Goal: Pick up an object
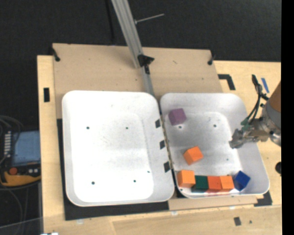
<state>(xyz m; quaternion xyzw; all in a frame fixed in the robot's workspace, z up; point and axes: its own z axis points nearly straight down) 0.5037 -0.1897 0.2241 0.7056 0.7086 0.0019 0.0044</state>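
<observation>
Nearest the camera, along the front wall of the right bin (237, 103), a row of blocks sits packed together: an orange block (186, 177) at the left end, a green block (201, 183) touching it, then two more orange blocks (220, 182) side by side, and a blue block (241, 179) tilted at the right end, just beside them. A little farther back, apart from the row, another orange cube (193, 154) lies on the bin floor, turned at an angle. Farther still, near the bin's back left corner, a purple block (177, 116) rests alone.

My gripper (239, 138) hangs over the right side of this same bin, above and behind the blue block, well apart from the purple one. I reach in from the right, with my wrist and its cables crossing the bin's rim. Nothing shows between my fingers, and they are too small and blurred here for me to tell whether they are spread or pressed together.

The left bin (112, 146) lies just beside the right one, their walls touching along the middle. Beyond both bins a grey metal rail (127, 23) slants up and away over the bench (46, 82).
</observation>
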